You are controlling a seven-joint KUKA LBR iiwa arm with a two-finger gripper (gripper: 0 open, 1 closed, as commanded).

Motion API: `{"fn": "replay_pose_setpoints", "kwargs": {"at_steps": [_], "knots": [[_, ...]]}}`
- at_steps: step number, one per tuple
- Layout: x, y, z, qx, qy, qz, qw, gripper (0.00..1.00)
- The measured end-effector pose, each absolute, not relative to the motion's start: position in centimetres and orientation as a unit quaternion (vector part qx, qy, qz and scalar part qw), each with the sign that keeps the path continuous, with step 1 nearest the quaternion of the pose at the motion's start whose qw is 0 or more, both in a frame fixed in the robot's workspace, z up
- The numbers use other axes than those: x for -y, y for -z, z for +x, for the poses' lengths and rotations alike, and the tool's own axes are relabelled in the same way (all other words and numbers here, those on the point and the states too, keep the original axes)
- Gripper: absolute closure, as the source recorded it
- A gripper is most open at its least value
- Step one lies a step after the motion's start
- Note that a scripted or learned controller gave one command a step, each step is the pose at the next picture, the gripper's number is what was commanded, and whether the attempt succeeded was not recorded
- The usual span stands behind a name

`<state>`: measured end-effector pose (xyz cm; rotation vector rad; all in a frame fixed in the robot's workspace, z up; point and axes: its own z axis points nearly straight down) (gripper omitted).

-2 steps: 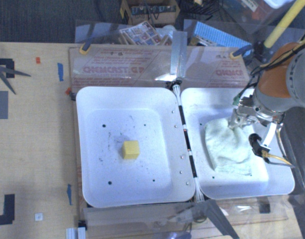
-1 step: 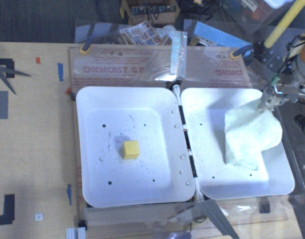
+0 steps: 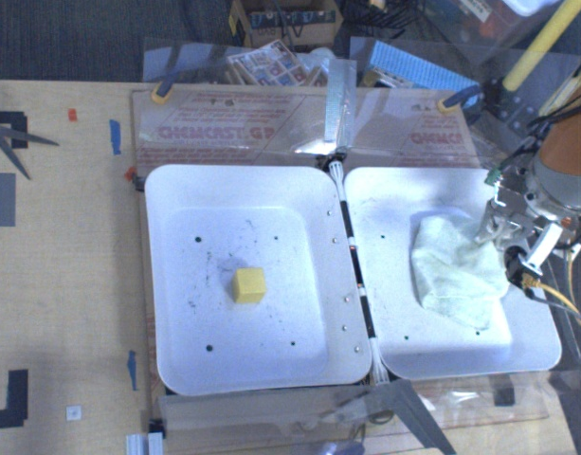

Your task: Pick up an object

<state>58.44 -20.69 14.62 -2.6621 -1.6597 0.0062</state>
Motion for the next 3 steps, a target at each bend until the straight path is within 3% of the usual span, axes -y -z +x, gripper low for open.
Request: {"fn": "replay_pose_setpoints", "kwargs": {"at_steps": [1,2,3], "knots": [[19.8,-9.3,52.9,0.626,0.0054,-0.78,-0.006,1.0],[19.9,-10.2,52.9,0.624,0.0057,-0.781,-0.006,1.0],[21.6,-9.3,50.6,0.676,0.0063,-0.737,-0.008,1.0]]}}
